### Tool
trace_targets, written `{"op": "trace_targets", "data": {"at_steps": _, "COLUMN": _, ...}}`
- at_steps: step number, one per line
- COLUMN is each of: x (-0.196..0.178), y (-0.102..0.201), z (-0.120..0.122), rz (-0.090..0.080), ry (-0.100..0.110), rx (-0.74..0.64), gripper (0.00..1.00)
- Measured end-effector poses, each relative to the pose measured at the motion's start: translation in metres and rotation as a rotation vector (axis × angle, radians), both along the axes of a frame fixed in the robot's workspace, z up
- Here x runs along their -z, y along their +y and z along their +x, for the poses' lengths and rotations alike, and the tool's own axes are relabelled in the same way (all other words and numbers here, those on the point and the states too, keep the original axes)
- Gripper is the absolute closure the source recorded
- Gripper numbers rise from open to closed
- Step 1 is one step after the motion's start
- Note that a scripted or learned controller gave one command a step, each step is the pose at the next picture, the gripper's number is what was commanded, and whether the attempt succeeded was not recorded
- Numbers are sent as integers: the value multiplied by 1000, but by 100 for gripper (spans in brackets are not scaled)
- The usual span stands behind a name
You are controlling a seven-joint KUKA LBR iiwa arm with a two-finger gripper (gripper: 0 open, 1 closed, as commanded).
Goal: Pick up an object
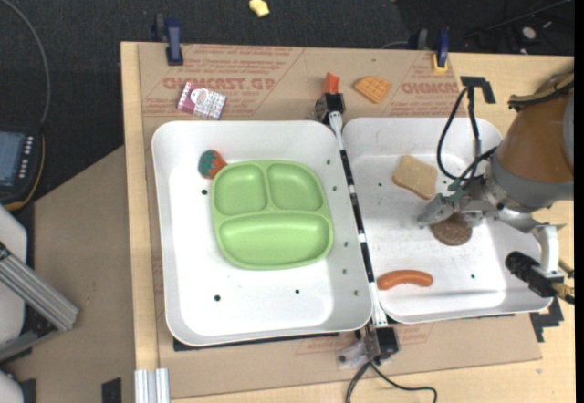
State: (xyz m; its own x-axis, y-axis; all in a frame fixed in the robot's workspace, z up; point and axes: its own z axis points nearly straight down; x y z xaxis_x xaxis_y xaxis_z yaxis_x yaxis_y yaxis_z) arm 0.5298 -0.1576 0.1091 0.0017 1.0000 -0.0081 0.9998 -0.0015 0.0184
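My gripper point(446, 211) is low in the right bin point(392, 228), at the upper edge of a round brown patty point(453, 232) that lies on the bin floor and is partly covered by the gripper. A tan bread slice point(415, 177) lies just up and left of the gripper. Near the bin's front edge rests an orange sausage point(404, 280). The grey arm with its orange band point(538, 150) comes in from the right.
The left bin point(182, 255) holds a green divided plate point(271, 212) and a small teal and red toy point(212, 162). On the bench behind the bins lie a waffle point(371, 88) and a pink packet point(201, 100). A black cable point(453, 132) loops above the gripper.
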Motion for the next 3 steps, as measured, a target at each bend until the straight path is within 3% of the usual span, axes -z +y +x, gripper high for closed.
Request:
{"op": "trace_targets", "data": {"at_steps": 1, "x": 24, "y": 24, "z": 128, "rz": 5, "ry": 5, "rx": -10, "gripper": 0}}
{"op": "trace_targets", "data": {"at_steps": 2, "x": 24, "y": 45, "z": 118, "rz": 8, "ry": 19, "rx": -4, "gripper": 0}}
{"op": "trace_targets", "data": {"at_steps": 3, "x": 24, "y": 52, "z": 112, "rz": 8, "ry": 20, "rx": -3, "gripper": 0}}
